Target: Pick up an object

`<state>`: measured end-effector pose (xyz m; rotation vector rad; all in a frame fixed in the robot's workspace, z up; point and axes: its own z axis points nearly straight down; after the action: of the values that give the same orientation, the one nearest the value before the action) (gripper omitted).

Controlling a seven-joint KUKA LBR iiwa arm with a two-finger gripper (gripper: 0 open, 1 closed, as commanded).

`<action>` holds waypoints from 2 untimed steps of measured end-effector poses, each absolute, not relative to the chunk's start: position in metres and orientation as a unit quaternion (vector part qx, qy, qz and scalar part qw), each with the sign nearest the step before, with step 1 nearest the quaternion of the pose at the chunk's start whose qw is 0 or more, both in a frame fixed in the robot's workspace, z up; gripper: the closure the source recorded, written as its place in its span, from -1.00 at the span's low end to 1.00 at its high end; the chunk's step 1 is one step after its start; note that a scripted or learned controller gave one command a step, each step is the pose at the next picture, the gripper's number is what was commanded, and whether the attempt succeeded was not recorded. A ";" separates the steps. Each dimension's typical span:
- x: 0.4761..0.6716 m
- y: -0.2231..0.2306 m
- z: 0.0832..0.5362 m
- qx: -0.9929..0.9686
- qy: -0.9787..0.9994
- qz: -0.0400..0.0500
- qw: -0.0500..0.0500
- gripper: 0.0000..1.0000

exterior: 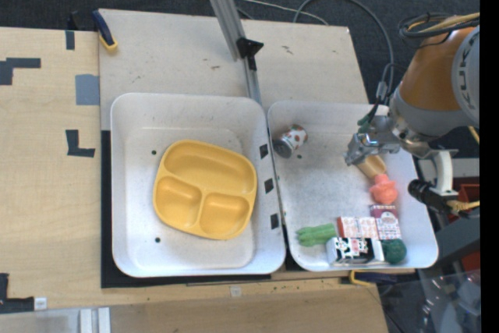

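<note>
My gripper hangs low in the right bin; whether it's spread or pinched I cannot tell. A tan piece sits just beneath. I'd centre over it, descend straight, squeeze gently.

The arm is a thick, rounded limb at the right of the scene. Its upper part is a broad orange band with a smooth, slightly glossy surface; grey casing curves around it on the right and below, forming a rounded grey wrist section. Thin black and yellowish cables loop over the far side of the orange band, and a dark cable runs down the left side of the wrist. At the wrist's left end sits the gripper, a small assembly of silvery metal and dark parts, too small to make out in detail. A white bracket-like piece with a black fitting sits on the arm's near right side.
</note>
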<state>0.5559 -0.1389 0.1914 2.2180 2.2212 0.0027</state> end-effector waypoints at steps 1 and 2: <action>0.557 -0.138 0.221 0.706 0.708 0.001 0.001 1.00; 0.569 -0.092 0.230 0.705 0.709 0.001 -0.001 1.00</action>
<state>0.5687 -0.0916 0.2295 2.2150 2.2297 0.0016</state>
